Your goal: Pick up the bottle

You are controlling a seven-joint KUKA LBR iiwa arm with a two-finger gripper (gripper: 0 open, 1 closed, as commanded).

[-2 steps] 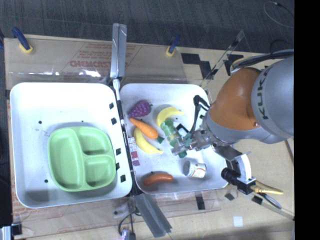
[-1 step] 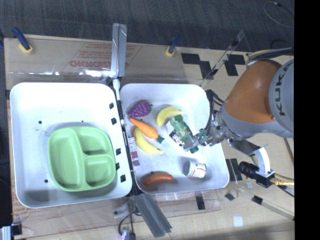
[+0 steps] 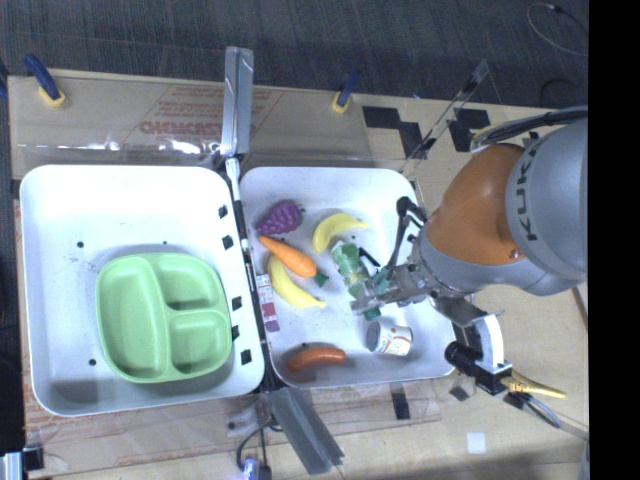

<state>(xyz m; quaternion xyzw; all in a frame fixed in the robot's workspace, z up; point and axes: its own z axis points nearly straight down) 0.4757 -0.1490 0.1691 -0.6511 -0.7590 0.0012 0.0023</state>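
1. Lying in the right bin (image 3: 300, 182), the bottle (image 3: 350, 266) rests on the floor between a banana (image 3: 336, 230) and a small can (image 3: 390, 340), a carrot (image 3: 290, 256) to its left.
2. Hovering at the bottle's lower end, the gripper (image 3: 374, 294) is low over it; whether it is apart or clamped, I cannot tell.
3. Judging by this, the lift is not yet done.

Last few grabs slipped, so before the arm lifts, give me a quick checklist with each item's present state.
1. Gripper over the bottle: ok, at its lower end.
2. Bottle between the fingers: cannot tell.
3. Bottle lying flat in the right bin: ok.
4. Banana apart from bottle: not ok, touching.
5. Carrot clear of the grasp: ok.
6. Can clear of the gripper: cannot tell, it sits close below.
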